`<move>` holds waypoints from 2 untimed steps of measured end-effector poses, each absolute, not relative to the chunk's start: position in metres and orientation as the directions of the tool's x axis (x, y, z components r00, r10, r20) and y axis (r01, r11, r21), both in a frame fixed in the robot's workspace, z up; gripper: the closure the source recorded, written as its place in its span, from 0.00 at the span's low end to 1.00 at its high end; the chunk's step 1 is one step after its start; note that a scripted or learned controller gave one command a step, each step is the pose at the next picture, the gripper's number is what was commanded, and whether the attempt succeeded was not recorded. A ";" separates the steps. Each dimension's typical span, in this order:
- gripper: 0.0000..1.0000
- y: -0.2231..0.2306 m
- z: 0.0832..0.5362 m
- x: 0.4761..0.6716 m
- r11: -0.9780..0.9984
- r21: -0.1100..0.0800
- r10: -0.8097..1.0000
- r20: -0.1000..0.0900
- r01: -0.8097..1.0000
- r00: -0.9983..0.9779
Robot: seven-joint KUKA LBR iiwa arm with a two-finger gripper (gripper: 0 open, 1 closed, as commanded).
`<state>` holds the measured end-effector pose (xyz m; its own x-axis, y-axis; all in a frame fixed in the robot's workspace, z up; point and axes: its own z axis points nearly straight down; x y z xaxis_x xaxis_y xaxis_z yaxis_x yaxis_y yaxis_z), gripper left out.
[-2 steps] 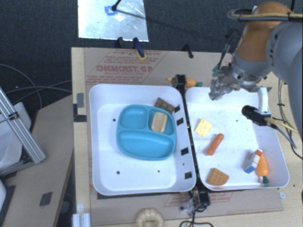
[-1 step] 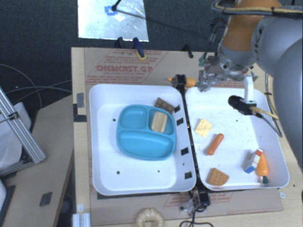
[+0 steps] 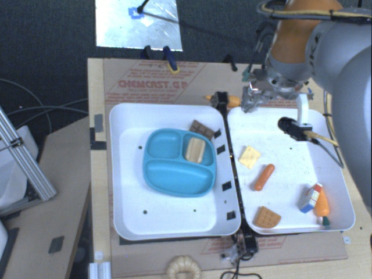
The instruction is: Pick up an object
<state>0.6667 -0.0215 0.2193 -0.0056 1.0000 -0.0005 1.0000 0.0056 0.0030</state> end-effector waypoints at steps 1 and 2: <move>1.00 -0.013 0.235 0.666 0.006 0.005 1.000 0.000 1.000 -0.006; 1.00 -0.017 0.228 0.671 0.005 0.003 1.000 -0.001 1.000 -0.005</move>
